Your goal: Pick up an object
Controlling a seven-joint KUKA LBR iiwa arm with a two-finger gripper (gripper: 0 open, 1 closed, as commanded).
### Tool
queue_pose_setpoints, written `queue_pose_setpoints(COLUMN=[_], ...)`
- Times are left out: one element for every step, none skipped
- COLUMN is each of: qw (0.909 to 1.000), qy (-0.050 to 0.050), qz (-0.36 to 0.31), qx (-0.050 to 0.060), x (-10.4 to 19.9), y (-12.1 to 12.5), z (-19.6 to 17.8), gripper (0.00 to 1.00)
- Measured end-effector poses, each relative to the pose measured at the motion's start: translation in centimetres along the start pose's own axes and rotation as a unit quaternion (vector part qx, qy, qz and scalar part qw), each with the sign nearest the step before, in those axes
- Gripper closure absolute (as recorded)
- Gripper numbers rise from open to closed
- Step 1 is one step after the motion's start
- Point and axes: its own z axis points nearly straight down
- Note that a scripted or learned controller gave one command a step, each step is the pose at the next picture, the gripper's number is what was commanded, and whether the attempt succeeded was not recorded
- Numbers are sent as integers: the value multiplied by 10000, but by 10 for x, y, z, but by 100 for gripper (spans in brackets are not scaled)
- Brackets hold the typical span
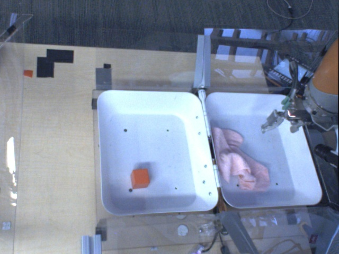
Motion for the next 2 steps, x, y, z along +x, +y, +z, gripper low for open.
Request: queue_pose_setpoints(qw=[10000,9969], qy=[-1,-4], qz=[-68,-791], qx=[-29,-43], x=[30,64], y=[-4,38], z=[121,128], gripper=[0,0])
